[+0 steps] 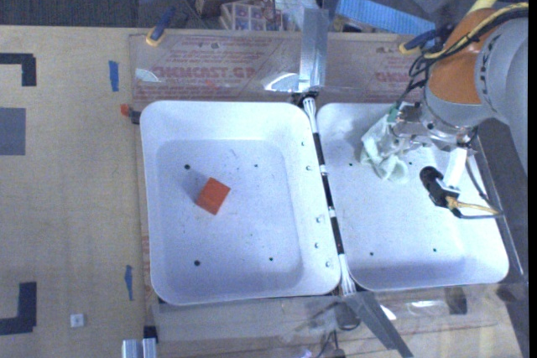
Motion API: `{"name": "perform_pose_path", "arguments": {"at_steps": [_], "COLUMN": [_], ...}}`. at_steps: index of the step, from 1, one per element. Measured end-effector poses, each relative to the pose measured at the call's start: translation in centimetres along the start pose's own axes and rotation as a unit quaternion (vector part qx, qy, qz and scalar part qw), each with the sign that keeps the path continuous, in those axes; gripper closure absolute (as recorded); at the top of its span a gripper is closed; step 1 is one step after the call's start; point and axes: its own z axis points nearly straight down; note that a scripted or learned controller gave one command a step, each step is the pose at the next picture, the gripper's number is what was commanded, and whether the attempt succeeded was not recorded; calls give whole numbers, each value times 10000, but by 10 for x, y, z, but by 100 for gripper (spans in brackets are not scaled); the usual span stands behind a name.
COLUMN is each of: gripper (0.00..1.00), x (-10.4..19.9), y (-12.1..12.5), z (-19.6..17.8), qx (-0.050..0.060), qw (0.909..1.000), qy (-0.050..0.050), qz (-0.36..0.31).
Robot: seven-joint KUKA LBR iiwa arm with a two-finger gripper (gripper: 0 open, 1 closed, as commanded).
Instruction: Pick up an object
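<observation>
Well, going left to right with the seam (329,205) between the two bins as our landmark: the left bin (168,264) lies left of the seam, and in it we see one orange-red block (213,196), sitting flat on the floor left of the seam and a bit left of that bin's middle, touching nothing, no wall. That block is the only clear pickable thing we can name, so we take it as the task's object. Right of the seam is the right bin (470,264), and the gripper (388,155) hangs over its upper part, just right of the seam, with the grey arm (503,88) and its orange band coming in from further right. The pincer looks pale and blurred against the white bin; we cannot tell if it is spread or pressed together, and we see nothing clearly between its tips. A dark cable bit (436,184) dangles beside it, further right of the seam. Progress, as we judge it: nothing lifted yet, block rests on the bin floor, grasp not started. Left to do: cross the seam to the left, come over the block, descend, close, lift. The block sits well apart from the pincer, on the other side of the seam and somewhat lower in the view.
</observation>
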Motion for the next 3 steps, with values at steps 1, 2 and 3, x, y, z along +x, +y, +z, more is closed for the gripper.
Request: {"name": "perform_pose_path", "arguments": {"at_steps": [1,2,3], "gripper": [100,100,100], "x": [96,122,122], "y": [-15,-51,-50], "z": [-85,-95,-105], "qx": [131,144,132], "qw": [9992,9999,9999], "qy": [-8,-4,-7], "qz": [372,57,61]}}
